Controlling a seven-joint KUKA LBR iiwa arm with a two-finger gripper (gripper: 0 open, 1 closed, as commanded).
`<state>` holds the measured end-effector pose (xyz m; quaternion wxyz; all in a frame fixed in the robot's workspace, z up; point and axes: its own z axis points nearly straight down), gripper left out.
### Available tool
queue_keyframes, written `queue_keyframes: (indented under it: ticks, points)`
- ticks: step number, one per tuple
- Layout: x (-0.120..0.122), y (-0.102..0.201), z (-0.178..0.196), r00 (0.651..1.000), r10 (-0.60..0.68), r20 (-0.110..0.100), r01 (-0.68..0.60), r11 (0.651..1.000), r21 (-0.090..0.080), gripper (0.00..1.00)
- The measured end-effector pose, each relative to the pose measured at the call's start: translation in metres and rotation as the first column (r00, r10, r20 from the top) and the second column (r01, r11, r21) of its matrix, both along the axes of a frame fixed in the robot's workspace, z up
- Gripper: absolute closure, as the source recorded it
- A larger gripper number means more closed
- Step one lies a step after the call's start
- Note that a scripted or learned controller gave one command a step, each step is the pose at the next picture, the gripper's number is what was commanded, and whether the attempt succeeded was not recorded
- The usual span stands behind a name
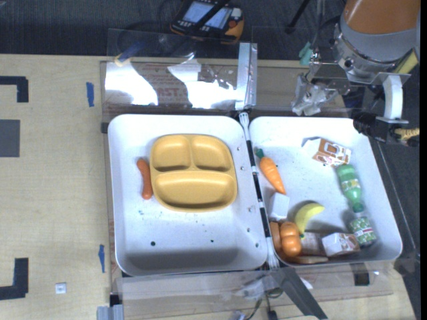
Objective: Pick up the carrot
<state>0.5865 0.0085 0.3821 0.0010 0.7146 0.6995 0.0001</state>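
Left bin (127, 245) carries a yellow divided plate (193, 172), with an orange sausage (145, 178) lying just beside its left edge. Right bin (383, 179) shows a banana (308, 214), a green bottle (349, 185), a small carton (331, 153) and a green can (362, 230).

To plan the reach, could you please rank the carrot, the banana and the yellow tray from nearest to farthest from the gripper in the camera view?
From the gripper, above the right bin's far edge:
1. Carrot, right bin, by its left wall.
2. Banana, right bin, lower middle.
3. Yellow tray, middle of the left bin.
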Motion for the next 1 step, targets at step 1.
queue_keyframes:
  ticks: [1]
  points:
    - [0.0103,0.0608,-0.116,0.989,0.146,-0.002,-0.146,0.989,0.001,1.0]
